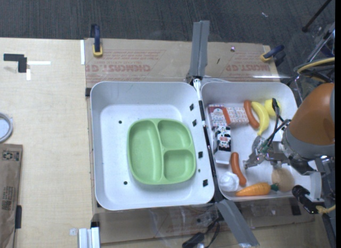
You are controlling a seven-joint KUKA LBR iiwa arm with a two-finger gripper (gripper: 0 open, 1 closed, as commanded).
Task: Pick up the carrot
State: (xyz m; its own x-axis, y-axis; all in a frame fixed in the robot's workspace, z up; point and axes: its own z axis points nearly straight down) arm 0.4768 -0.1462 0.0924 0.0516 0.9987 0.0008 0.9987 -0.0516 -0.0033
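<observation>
Carrot [254, 190] handling: judged light and rigid, probably a plastic toy, with a smooth skin that may slip under narrow fingers. It tapers, so the thick middle of the body offers the surest purchase; the thin tip and the green stub are poor places to grip. Fingers should close across the short axis, not along the length.

Appearance: orange body lying roughly left to right, pointed end to the left, small green top at the right end.

Location: near edge of the right bin [285, 88], close to the near wall. A white object [228, 181] sits just beside its left tip, a red sausage [237, 167] lies just beyond it on the far side, and a tan object [282, 179] sits just to its right.

Gripper [257, 155]: positioned over the right bin, on the far side of the carrot and apart from it. Whether the fingers are apart or together cannot be told; cabling and the wrist body clutter that area. Nothing is visibly held.

Other contents: a banana [261, 112] and small cartons [226, 116] toward the far end. The left bin [106, 135] holds a green divided plate [161, 151].
</observation>
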